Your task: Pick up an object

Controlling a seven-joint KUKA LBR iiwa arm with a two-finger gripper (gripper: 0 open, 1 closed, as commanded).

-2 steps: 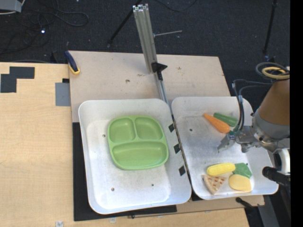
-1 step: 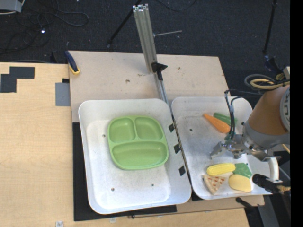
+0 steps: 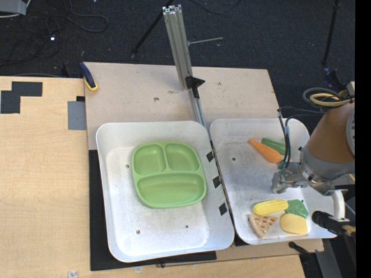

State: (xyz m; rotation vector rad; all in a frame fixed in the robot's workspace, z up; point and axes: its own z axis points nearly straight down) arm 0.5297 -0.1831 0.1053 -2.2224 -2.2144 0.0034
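In the right bin point(image 3: 237, 155) there's a small heap of toy food. A carrot point(image 3: 265, 150), orange with a green top, lies tilted near the bin's far side. Down at the near corner sit a yellow corn cob point(image 3: 270, 207), a pizza slice point(image 3: 262, 225) with red dots, a plain yellow lump point(image 3: 294, 223) and a bit of green leafy stuff point(image 3: 298, 207) tucked behind it, all touching or just beside one another.

The gripper point(image 3: 282, 184) hangs over the right bin, between the carrot and the corn cob, coming in from the right on the grey arm with its orange band point(image 3: 333, 135). It sits just above the cob, apart from the carrot. From here the fingers are a dark, blurry cluster, and I can't tell whether they are spread or pressed together; nothing is visibly pinched in them.

The left bin point(image 3: 116, 155) carries a green divided plate point(image 3: 169, 174) with three compartments. Both bins rest on the tabletop point(image 3: 139, 91).
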